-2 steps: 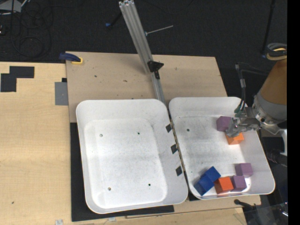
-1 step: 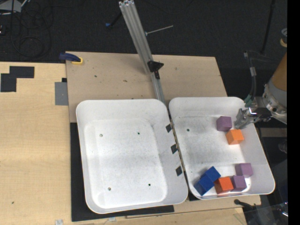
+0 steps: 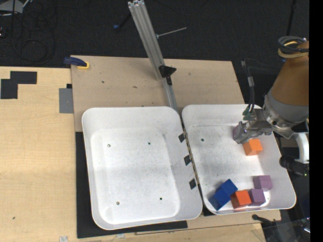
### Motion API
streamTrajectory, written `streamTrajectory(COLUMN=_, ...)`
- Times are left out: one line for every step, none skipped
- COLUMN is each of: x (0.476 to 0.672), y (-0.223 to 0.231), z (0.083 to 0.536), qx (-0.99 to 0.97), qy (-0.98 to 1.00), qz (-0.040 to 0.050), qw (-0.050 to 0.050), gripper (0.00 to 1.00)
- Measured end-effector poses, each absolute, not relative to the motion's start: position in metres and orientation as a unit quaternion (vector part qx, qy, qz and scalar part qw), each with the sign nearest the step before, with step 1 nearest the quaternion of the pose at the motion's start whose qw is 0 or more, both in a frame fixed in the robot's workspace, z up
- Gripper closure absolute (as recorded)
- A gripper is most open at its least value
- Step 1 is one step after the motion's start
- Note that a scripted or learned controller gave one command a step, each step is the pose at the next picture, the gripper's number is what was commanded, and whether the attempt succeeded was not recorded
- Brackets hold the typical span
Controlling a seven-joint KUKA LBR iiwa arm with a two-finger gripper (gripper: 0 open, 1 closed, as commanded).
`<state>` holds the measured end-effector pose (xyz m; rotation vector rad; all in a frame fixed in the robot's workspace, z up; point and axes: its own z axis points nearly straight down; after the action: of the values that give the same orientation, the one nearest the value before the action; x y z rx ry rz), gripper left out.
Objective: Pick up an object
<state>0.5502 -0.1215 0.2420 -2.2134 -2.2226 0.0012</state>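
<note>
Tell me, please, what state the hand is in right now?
Hand: cannot be told; it sits in the right bin just above an orange block.

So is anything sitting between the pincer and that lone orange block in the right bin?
Nothing visible does. The pincer hangs right at the upper-left edge of the orange block, with only bare floor of the right bin around them. The blue block and the others lie clustered at the bin's near corner, well apart.
</note>
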Motion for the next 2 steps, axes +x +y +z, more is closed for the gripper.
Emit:
streamTrajectory(x=0.554, y=-0.071, z=0.248, qx=-0.705, qy=-0.709, qz=-0.0001, qw=0.002, gripper=1.00)
streamTrajectory(x=0.551, y=-0.020, z=0.253, qx=-0.705, qy=-0.709, qz=0.0003, qw=0.002, gripper=1.00)
